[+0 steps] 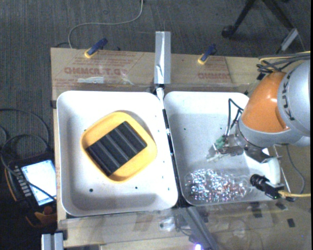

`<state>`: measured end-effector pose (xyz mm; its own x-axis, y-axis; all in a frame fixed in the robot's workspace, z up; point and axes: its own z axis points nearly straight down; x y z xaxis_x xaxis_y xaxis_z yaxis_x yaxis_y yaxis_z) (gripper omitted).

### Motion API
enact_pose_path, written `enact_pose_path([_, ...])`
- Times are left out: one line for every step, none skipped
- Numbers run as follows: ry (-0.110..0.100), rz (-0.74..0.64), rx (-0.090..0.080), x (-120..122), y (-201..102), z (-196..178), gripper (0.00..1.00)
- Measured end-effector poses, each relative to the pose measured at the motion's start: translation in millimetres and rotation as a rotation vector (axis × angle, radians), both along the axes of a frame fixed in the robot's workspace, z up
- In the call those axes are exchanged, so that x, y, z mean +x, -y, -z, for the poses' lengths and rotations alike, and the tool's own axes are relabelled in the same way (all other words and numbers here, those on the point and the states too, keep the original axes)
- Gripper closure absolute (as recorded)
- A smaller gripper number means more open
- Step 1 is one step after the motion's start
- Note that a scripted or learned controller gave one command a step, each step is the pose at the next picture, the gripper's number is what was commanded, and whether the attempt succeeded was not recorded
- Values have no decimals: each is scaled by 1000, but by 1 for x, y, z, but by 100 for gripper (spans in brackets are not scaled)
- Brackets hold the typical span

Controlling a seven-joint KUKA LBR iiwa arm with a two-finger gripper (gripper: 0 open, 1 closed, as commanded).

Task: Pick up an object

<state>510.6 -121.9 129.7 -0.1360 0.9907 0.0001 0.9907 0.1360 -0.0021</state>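
- Nearest you, along the front wall of the right bin [208,104], you have a clear bag of small silvery pieces [215,184] lying flat on the bin floor, stretched toward the right.
- At that bag's right end you can see a black cylindrical part [264,185] with a yellow cable running off to the right; whether it belongs to the bag or to the arm cannot be made out.
- Just behind the bag, the gripper [228,146] sits low over the right bin's floor, under the arm's orange band [265,104]. You see wires and a green glint there, but the fingertips are hidden by the wrist, so you cannot tell whether it is clenched, released, or grasping anything.
- The gripper is near the bag's far edge; contact between them cannot be judged from here.
- To your left, in the left bin [68,139], you have a yellow tray-like object with a black ribbed insert [119,145], lying flat and turned at an angle, about mid-bin and well apart from the gripper.
- Between the two bins runs their shared rim, touching side by side.
- Behind the bins you see the cardboard-covered bench top [109,69] with faded red print.
- An upright metal strip [162,56] stands at the far seam between the bins.
- Two blue-and-yellow clamps [95,48] hold the cardboard's far edge, one left, one right.
- Farthest, you see dark carpet [41,14] and a thin cable looping across it.
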Motion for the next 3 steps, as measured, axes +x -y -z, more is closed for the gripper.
enact_pose_path([1,94,-2,29,35,-17,0])
enact_pose_path([0,-88,-1,-25,-6,-46,0])
enact_pose_path([0,68,-3,74,9,-35,0])
